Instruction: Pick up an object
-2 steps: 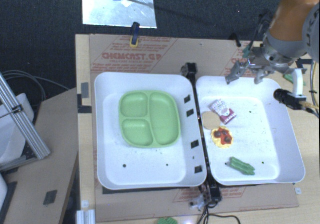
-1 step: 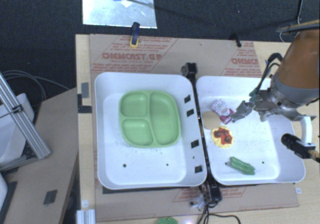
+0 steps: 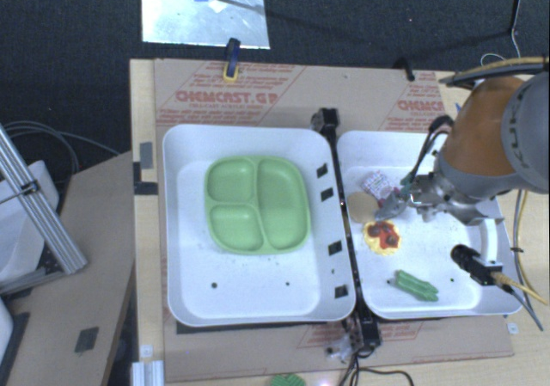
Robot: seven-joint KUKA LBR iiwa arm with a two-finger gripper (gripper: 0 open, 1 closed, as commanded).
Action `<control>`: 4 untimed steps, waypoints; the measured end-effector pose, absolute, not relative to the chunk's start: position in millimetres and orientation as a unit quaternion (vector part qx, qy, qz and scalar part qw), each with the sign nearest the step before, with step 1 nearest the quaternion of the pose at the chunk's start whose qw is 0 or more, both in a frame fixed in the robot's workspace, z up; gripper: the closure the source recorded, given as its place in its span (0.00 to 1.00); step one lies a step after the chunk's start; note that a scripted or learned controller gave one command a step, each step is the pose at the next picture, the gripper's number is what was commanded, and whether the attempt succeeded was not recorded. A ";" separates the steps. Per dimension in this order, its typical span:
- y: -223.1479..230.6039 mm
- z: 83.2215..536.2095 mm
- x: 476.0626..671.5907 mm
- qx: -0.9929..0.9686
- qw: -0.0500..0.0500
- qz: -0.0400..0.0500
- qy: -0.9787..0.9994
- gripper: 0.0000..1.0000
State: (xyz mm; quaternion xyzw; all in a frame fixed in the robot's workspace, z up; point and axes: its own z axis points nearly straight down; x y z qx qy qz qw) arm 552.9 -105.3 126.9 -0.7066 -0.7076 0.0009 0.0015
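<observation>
Claw down in the right bin, nothing lifted yet — the pick is not done.

From my seat I see the surface [image 3: 284, 88] carrying two white bins: the left bin [image 3: 185, 204] holds a green divided plate [image 3: 257, 204], and the right bin [image 3: 430, 148] holds the loose pieces. The arm [image 3: 490, 139] reaches in from the right, and its claw [image 3: 397, 204] sits low over the bin floor, near a red-and-yellow toy [image 3: 382, 236] and beside a small patterned packet [image 3: 375, 182]. I cannot tell whether the claw is spread or pressed together. A green pod-shaped toy [image 3: 416, 284] lies apart, toward the bin's near edge. I judge everything is resting on the floor — gripping and lifting remain.
</observation>
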 end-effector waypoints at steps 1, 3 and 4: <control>-107.6 89.1 538.6 -0.707 -0.003 -0.008 -0.707 0.00; -181.0 84.9 557.9 -0.709 -0.002 0.001 -0.705 0.00; -198.8 84.2 519.1 -0.708 0.001 0.000 -0.706 0.00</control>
